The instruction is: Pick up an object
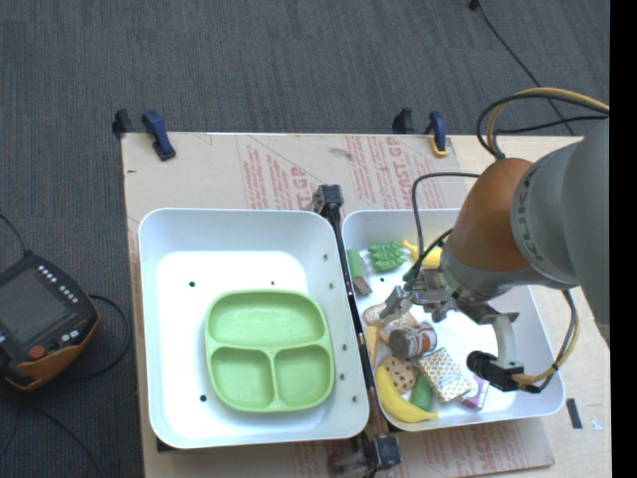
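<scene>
My gripper [412, 307] hangs low over the middle of the right bin [532, 312], reaching in from the right under the orange-banded wrist. Just below it lies a small silver and red can [411, 343]. Around the can sit a yellow banana [402, 403], a brown spotted piece [398, 373] and a checkered packet [445, 374]. A green leafy item [383, 255] and a yellow item [431, 257] lie at the bin's far side. The arm hides part of the bin's middle.
The left bin [179, 257] holds a light green divided tray [269, 350]. A black clamp [329, 199] sits between the bins at the far rim. A black teach pendant [38, 317] lies on the floor at the left. Blue clamps [157, 132] hold the board's far edge.
</scene>
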`<state>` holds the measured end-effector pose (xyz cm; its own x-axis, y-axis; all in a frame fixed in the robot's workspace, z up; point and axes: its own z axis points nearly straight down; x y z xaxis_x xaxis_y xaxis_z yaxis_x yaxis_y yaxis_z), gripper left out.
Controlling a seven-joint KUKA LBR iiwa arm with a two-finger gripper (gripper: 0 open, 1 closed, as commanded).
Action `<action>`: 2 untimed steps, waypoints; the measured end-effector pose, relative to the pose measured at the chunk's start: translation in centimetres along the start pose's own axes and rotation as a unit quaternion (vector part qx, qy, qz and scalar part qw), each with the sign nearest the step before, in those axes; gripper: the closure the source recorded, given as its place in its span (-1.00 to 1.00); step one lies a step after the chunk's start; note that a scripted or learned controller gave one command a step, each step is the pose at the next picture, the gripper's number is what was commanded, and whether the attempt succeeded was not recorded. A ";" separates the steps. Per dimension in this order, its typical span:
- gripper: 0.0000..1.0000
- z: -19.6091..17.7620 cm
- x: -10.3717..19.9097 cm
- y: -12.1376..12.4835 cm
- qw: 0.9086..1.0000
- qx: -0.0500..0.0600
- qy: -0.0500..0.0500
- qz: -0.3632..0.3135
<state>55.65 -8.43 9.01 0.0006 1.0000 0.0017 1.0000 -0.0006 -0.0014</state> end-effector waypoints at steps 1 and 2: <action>1.00 -1.0 0.1 0.1 1.000 0.000 0.002 0.001; -1.00 -1.0 0.1 0.1 1.000 0.000 0.001 0.002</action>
<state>55.73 -8.33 10.03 0.0049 1.0000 0.0047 1.0000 -0.0049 -0.0005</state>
